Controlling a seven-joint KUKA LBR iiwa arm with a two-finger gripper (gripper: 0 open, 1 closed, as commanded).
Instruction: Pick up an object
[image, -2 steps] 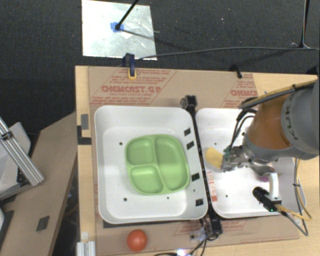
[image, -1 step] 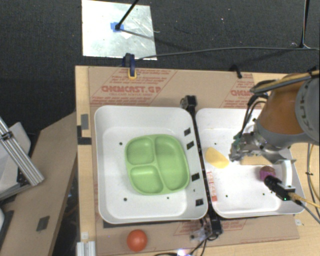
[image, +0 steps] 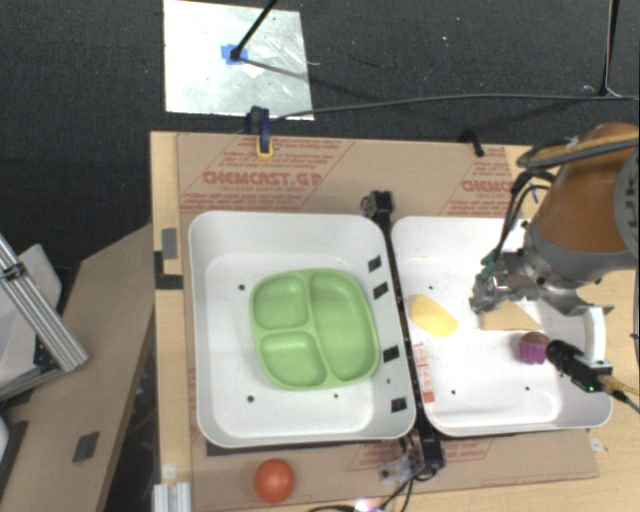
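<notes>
Down at the bottom edge, closest to my camera, sits a small round orange-red ball (image: 273, 480) on the cardboard-covered table (image: 300, 165), outside both bins, so I'm ignoring it.

Left shallow white bin (image: 215, 300) holds just a light green plastic plate with three compartments (image: 314, 328), lying flat near the middle. Nothing in its compartments that I can make out.

Right shallow white bin (image: 500, 405) is where the action is. A pale yellow rounded lump (image: 433, 314) lies near its left wall, well apart from the arm. Further right there's a small purple block (image: 532, 348), and just above it a flat tan piece (image: 510, 318) partly tucked under the arm's wrist hardware.

The grey arm with the orange band (image: 590, 215) comes in from the right, and its claw (image: 490, 292) is down low over the right bin, between the yellow lump and the tan piece. Honestly I can't tell how it's set or whether it has anything; it's a dark blob from this angle.

Progress-wise, I'd call it early: every object I can see looks to be lying on the bin floor, nothing lifted. Going by position, the tan piece or the yellow lump seems the likely target, but a grasp and a lift both look left to do.
</notes>
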